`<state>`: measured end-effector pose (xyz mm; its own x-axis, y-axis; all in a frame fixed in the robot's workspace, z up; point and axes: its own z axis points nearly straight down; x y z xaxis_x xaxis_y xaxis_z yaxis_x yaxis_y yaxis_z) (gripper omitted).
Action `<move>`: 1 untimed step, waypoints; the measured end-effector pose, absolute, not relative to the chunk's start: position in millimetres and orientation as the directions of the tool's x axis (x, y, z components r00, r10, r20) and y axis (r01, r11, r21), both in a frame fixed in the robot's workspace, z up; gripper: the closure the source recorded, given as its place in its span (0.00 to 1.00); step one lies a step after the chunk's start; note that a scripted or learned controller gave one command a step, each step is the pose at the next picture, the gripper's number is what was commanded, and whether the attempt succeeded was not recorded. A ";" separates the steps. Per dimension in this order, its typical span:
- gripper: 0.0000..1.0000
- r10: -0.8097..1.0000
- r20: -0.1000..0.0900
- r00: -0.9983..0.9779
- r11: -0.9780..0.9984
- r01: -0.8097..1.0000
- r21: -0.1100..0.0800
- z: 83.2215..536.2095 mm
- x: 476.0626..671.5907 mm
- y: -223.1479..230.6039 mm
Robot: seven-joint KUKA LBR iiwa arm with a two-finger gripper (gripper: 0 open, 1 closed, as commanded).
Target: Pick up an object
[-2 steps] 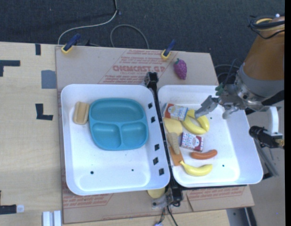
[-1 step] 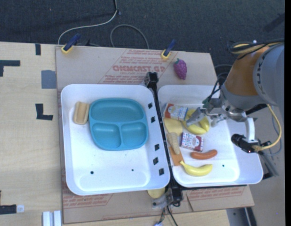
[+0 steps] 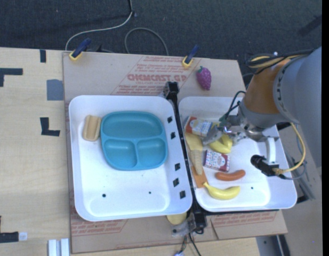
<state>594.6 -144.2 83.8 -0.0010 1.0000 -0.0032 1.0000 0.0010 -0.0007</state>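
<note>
Step in hand: the gripper is seen lowered into the right bin, at the clutter in its upper left part; this is judged to be the reach-and-grasp stage, with nothing lifted yet.
Gripper state: the fingers are lost against the grey wrist and the clutter, so whether they are spread or pressed together cannot be told; no object is seen between them.
At the gripper: a yellow piece lies touching or just under the tip; contact cannot be confirmed.
Just beside: a small carton lies below the tip, a red-and-white packet to its left.
Near: a sausage and a banana lie further below.
Well apart: a blue plate rests in the left bin.
Next move: a firm closure on one item is called for, then a straight lift clear of the neighbours.
</note>
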 end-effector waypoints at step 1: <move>1.00 1.000 -0.006 0.000 0.000 1.000 0.006 97.2 596.0 -145.5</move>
